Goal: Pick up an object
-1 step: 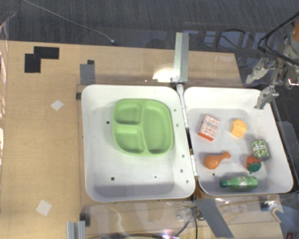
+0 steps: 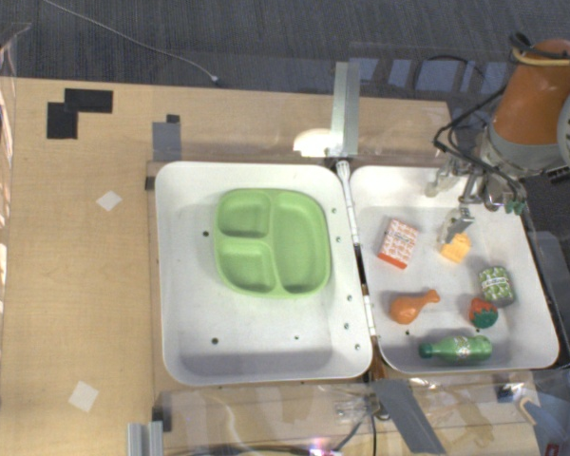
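Arm: grey KUKA arm with orange band (image 2: 541,93) reaching in from the right, bent down over the far corner of the right shallow white bin (image 2: 541,350), presumably to work the clutter there.
Gripper: two-finger metal gripper (image 2: 459,224) hanging just above the small yellow wedge-shaped block (image 2: 456,248); cannot tell whether open or closed, too small and blurred; nothing visibly held.
Likely target: yellow block, near the bin's middle, directly under the tool, apart from its neighbours, so probably chosen for free access.
Other candidates: orange-and-white printed carton (image 2: 398,243) just left of the block; orange drumstick-shaped toy (image 2: 414,305) nearer the front; green patterned can (image 2: 495,284) and red-and-green strawberry-like toy (image 2: 484,313) toward the right wall; green plastic bottle (image 2: 456,350) lying on its side along the front wall.
Left bin: left shallow white bin (image 2: 185,340) bearing a green three-compartment plastic tray (image 2: 271,242), likely a drop-off spot.
Stage: approach, judged; lift not yet made.
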Tool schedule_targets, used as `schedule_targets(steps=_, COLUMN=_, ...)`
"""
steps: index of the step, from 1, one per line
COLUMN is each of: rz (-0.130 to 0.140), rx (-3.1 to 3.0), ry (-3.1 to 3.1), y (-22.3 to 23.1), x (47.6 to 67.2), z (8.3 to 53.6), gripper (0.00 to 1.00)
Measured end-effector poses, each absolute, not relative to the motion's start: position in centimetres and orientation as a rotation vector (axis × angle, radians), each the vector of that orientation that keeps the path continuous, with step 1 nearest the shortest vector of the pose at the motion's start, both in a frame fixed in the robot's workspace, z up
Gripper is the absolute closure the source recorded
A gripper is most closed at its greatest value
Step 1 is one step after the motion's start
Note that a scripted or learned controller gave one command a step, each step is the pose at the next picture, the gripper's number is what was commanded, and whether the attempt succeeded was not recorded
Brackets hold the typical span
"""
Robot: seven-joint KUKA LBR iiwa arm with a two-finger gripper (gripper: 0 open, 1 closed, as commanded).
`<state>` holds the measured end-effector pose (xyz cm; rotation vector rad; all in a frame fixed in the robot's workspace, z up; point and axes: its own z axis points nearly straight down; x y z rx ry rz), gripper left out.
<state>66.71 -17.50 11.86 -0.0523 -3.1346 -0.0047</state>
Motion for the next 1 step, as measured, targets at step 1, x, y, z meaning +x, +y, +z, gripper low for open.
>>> schedule_targets(steps=1, rz=0.005, rx=0.17, ry=-3.15, y=-17.11, x=60.74, z=8.92, gripper=0.0)
